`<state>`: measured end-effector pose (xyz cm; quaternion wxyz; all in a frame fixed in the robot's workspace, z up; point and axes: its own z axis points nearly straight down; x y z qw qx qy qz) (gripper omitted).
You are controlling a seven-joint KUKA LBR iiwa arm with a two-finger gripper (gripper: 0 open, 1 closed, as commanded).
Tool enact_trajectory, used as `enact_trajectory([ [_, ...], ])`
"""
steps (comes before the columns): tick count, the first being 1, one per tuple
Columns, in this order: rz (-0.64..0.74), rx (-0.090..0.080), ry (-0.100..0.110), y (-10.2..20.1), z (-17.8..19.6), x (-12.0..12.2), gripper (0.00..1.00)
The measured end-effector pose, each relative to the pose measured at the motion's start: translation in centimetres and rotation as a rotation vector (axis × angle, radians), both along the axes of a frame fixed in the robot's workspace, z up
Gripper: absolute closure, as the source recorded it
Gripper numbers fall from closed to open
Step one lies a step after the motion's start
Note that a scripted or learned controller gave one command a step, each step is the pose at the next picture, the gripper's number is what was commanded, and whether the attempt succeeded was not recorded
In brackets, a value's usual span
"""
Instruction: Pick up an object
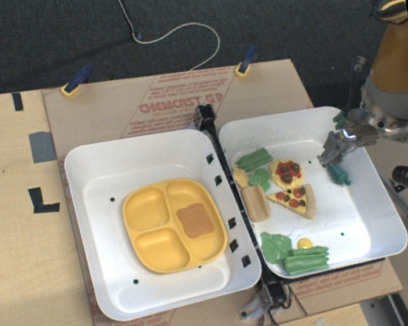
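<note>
Here the gripper [337, 161] hangs above the right bin's [372, 239] far-right edge, pinching a small teal object [339, 174], away from the pizza slice [295, 199].

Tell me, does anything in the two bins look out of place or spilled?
Nothing looks spilled or damaged. The toy foods lie loose in the right bin, the yellow divided plate sits flat in the left bin, and one brown piece rests in a plate compartment.
</note>
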<state>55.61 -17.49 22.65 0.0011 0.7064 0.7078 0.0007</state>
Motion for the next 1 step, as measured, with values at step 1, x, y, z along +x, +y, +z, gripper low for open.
enact_trajectory([
  [1,0.004,0.002,0.004,5.08,-1.18,1.93,1.00],
])
